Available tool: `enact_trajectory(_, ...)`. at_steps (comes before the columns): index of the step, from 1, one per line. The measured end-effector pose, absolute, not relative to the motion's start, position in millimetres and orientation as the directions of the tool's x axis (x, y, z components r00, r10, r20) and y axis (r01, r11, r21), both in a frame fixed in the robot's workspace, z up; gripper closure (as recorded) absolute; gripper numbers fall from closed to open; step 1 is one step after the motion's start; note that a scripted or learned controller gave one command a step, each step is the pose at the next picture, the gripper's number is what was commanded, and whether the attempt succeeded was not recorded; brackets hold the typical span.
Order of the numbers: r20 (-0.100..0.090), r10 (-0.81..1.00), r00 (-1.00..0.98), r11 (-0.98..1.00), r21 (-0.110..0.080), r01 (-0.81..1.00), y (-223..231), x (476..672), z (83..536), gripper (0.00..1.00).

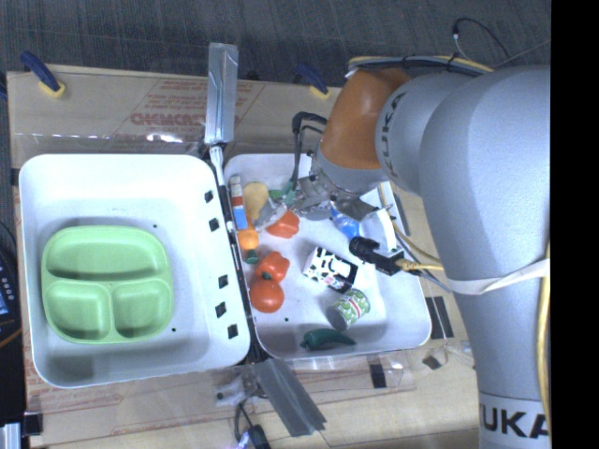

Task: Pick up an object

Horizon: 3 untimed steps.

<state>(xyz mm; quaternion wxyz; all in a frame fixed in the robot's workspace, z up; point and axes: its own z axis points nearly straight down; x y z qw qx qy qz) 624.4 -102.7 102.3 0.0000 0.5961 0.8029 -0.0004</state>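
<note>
My gripper is low in the back left part of the right bin, under the orange wrist band. Directly at its tip lies an orange-red toy piece; whether it is gripped I cannot tell. Close by are a yellow item, a blue item and a blue-and-orange stick along the bin's left wall. Nearer the front lie a small orange ball, a red pepper and a red tomato.
A black-and-white patterned box, a green striped can and a dark green pepper occupy the right bin's front. The left bin holds a green divided plate. The bulky grey arm covers the right side.
</note>
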Motion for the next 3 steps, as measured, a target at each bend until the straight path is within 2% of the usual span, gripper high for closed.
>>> enact_trajectory(1, 0.000, 0.956, -0.293, 0.293, -0.001, 0.956, -102.5, 624.6, 112.2, 1.00)
enact_trajectory(2, -0.001, 0.820, -0.572, 0.572, 0.000, 0.820, -104.7, 600.0, 210.2, 1.00)
enact_trajectory(3, -0.001, 0.950, -0.312, 0.312, 0.000, 0.950, -89.4, 636.9, 224.6, 1.00)
